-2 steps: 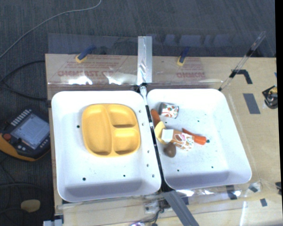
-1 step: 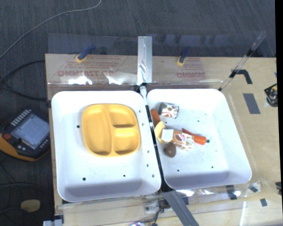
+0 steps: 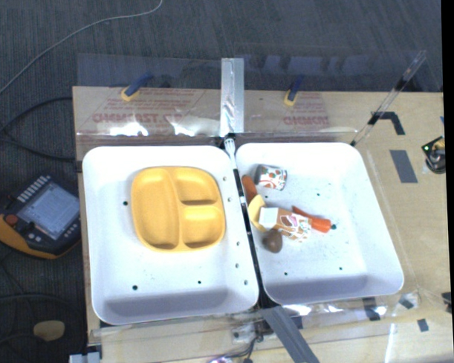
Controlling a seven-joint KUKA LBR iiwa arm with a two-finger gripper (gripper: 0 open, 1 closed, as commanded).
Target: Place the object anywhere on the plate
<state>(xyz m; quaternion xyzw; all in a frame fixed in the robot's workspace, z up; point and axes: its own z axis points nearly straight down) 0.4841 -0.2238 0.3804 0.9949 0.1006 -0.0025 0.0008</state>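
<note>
I'm seeing yellow plate sitting mid left bin, white floor ringing it. Toys crowding right of plate, overlapping, hard separating. Gripper state: can't tell.

Glossy yellow plastic plate; smooth white plastic bins; matt wooden bench.

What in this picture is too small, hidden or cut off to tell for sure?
- Camera view: the small objects clustered at the left of the right white bin overlap, so where one ends and the next begins is unclear.
- The print on the small patterned can is too small to read.
- The orange handheld controller is cut by the left edge.
</note>
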